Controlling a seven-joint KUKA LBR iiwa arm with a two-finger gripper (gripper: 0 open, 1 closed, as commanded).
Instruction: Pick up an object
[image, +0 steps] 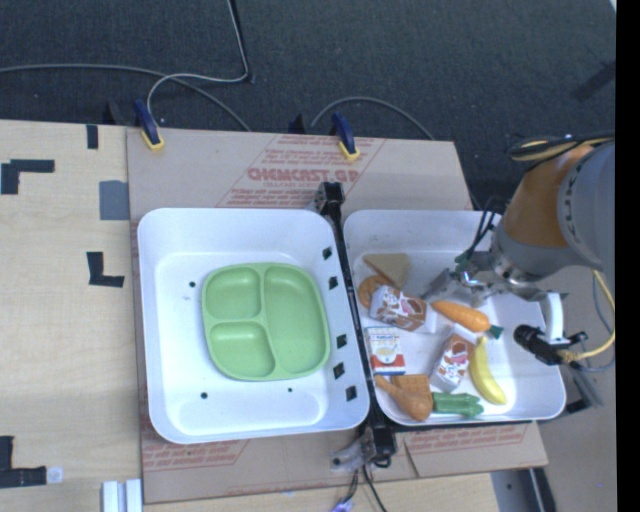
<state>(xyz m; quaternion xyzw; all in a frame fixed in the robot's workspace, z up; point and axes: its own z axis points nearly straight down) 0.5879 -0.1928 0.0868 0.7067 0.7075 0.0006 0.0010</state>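
Carrot (461, 315): orange, tapered, lying flat in right bin (530, 405) | fingers (452, 279): state unclear

Grey arm (590, 215) (orange wrist band)

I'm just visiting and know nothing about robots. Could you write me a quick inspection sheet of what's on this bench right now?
Surface: cardboard sheet clamped on a wooden bench, bearing two white bins side by side.
Job's things: the right bin holds toy food: a carrot, a banana, a green vegetable, a bread slice, two small cartons and other snack pieces.
Clutter: the left bin holds a green divided plate.
Grippers: the tool hangs over the right bin near the carrot; whether it is open or shut cannot be told.
Cables: thin cables lie on the dark floor beyond the bench; a yellow one loops by the arm.
Surroundings: dark carpet; black tape marks on the bench.
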